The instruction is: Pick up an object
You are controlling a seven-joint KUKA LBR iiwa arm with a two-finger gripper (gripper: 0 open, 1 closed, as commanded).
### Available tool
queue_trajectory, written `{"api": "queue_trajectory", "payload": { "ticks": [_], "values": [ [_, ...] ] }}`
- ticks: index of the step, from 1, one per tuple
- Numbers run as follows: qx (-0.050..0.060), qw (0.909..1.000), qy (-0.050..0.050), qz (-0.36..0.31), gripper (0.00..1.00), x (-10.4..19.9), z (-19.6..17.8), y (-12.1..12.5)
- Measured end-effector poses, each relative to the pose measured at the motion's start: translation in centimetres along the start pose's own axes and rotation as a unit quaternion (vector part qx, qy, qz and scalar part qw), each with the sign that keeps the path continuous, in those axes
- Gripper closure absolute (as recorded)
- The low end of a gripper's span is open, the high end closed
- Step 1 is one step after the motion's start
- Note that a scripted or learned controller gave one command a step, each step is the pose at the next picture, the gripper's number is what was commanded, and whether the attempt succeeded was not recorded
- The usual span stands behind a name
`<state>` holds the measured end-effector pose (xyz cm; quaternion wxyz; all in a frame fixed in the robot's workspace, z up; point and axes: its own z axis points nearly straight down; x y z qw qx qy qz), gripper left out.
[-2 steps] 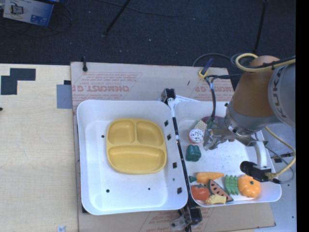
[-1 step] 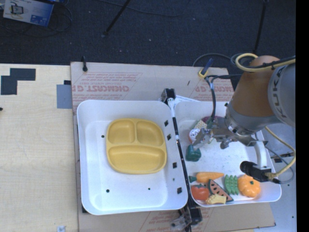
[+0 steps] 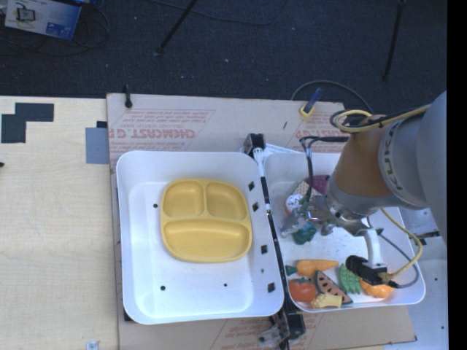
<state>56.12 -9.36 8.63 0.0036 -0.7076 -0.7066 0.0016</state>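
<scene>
Camera view looks down at a slant on two white bins. The likeliest thing to pick is a small dark-teal toy [image 3: 301,232] lying in the right bin [image 3: 412,292], at centre-right of the frame, close to the divider between the bins. It sits directly under the claw [image 3: 312,221], or touching it at its lower-left; the overlap is too dark and small to tell whether the toy is between the fingers or just beside them. The toy's long axis seems to run from lower-left to upper-right, but this is only a rough reading. Whether the claw is apart or together I cannot tell.

Just above the claw, toward the upper left, lies a white spotted piece [image 3: 298,197] with a purple piece [image 3: 319,184] beside it. Lower in the same bin, well below the claw, are a carrot [image 3: 317,266], a tomato [image 3: 302,291], a watermelon slice [image 3: 330,293], and a green piece [image 3: 349,278], all bunched along the bottom edge.

The arm [image 3: 379,168] comes in from the right of the frame and covers the upper right part of that bin.

The left bin [image 3: 139,283] holds a yellow divided plate [image 3: 206,219], well apart from the claw. Both bins rest on cardboard [image 3: 182,126] laid over the surface [image 3: 51,232].

My judgement: the coming move turns on a short drop straight down, with little sideways travel needed.
</scene>
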Motion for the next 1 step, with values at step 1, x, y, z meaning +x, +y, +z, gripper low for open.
{"api": "queue_trajectory", "payload": {
  "ticks": [1],
  "values": [
    [0.002,1.0000,0.001,0.002,1.00,-0.03,-0.70,0.04]
  ]
}}
